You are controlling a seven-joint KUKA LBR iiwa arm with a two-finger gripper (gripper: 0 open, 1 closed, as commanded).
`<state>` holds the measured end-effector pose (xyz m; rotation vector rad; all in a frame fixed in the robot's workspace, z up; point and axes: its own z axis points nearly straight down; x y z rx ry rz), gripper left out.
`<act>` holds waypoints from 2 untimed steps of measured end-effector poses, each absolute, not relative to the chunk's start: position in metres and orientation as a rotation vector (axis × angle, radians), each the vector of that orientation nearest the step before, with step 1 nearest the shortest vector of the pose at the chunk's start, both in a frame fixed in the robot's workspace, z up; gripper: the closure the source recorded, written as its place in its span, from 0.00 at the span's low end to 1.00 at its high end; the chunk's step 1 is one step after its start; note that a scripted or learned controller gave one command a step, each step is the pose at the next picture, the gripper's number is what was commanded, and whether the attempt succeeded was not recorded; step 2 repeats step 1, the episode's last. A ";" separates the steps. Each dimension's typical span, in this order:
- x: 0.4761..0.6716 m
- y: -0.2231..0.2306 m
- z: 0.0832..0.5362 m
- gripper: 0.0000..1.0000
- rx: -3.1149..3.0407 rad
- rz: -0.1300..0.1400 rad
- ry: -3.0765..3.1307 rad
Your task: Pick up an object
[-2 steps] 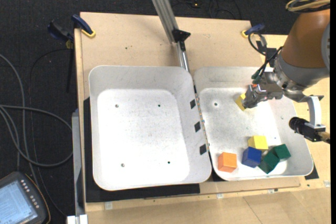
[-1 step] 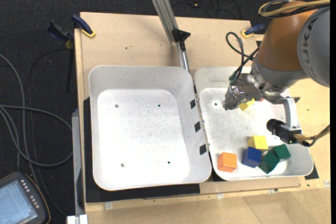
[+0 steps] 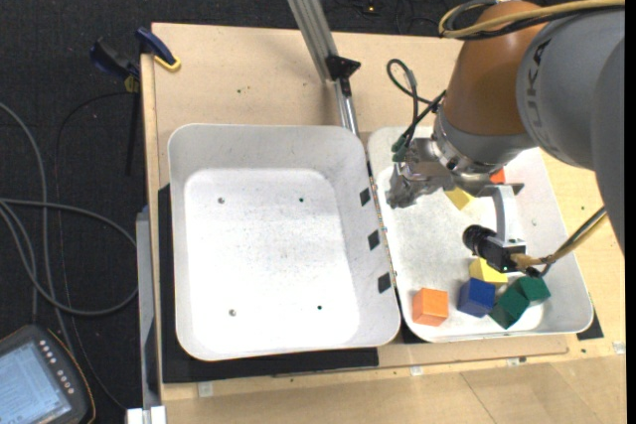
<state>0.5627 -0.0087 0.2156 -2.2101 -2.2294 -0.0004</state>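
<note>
My gripper [image 3: 401, 188] hangs over the left part of the right bin [image 3: 422, 243], near its upper left corner, with the grey arm and its orange band above it. Nothing shows between its tips. Along the bin's near edge lie an orange block [image 3: 430, 305], a blue block [image 3: 477, 297], a green block [image 3: 519, 301] and a yellow block [image 3: 487, 269], all well below and to the right of the gripper. A second yellow piece [image 3: 458, 199] peeks out just right of the gripper, and a small red piece [image 3: 497, 176] is partly hidden by the arm.
The left bin [image 3: 189, 213] sits beside the right one, their rims touching at the middle. A metal pole [image 3: 303, 5] slants down to the bench behind the bins. A blue and yellow clamp [image 3: 139, 55] grips the bench's far left corner.
</note>
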 end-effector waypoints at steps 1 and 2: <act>0.556 0.040 0.221 1.00 -2.210 -0.002 -2.230; 0.556 0.040 0.221 1.00 -2.210 -0.002 -2.230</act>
